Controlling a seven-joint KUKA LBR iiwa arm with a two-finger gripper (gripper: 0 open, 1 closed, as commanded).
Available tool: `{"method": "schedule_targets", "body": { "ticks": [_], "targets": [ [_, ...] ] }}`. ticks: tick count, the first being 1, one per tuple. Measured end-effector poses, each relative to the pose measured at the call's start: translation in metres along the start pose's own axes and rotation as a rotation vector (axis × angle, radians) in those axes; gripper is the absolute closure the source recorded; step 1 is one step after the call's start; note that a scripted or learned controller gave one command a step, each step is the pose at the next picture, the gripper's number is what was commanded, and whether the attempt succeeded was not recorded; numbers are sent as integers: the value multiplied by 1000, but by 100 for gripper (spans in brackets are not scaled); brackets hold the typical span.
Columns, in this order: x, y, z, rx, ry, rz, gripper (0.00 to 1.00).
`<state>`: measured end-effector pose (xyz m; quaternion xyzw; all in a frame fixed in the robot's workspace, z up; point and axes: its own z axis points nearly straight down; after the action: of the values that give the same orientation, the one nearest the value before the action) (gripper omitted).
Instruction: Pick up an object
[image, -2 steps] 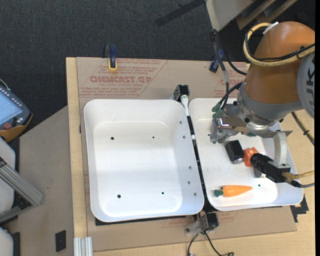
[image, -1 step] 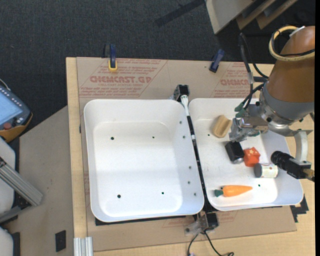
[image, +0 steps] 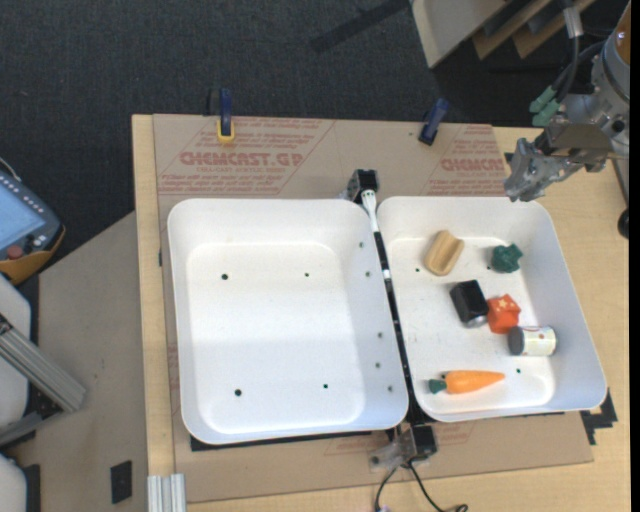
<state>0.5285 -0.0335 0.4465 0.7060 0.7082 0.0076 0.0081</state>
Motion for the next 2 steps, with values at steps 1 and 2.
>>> {"method": "schedule_targets", "body": {
  "ticks": [1, 2],
  "targets": [
    [-5, -8, 146, 37, 1, 5, 100],
    [38, -55, 154, 29, 3, 0, 100]
  ]
}}
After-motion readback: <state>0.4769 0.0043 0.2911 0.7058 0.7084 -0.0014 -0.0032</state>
